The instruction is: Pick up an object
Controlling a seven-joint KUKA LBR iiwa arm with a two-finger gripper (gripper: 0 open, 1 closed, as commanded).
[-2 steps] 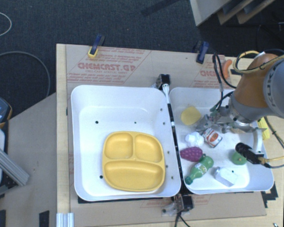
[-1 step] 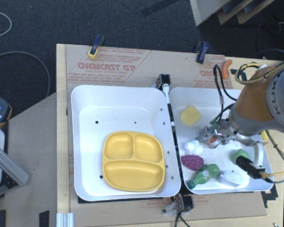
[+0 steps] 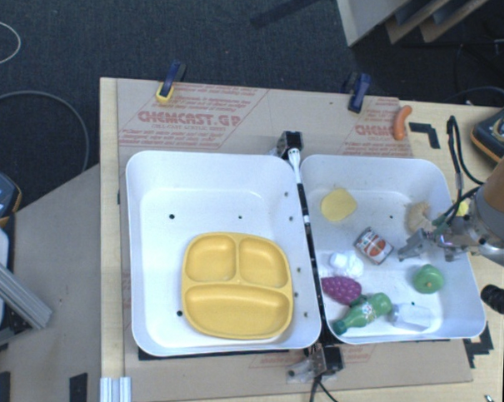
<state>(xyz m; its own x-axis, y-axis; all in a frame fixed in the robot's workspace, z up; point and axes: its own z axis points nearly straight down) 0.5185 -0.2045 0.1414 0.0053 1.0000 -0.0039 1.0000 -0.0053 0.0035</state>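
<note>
Gripper (image 3: 423,245) low at three o'clock in the right bin (image 3: 460,205), fingers spread and grasping nothing; green apple (image 3: 429,279) just below at five, small can (image 3: 373,245) at nine — close in carelessly and the apple rolls off.

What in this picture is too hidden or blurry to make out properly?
- Gripper, camera view: small and dark over the right bin; whether its fingers are open or shut cannot be told.
- Arm: cut off by the right edge.
- Small can: label too small to read.
- Beige object: blurred, partly behind cables; identity unclear.
- Clear item by the green bottle: nearly invisible against white.
</note>
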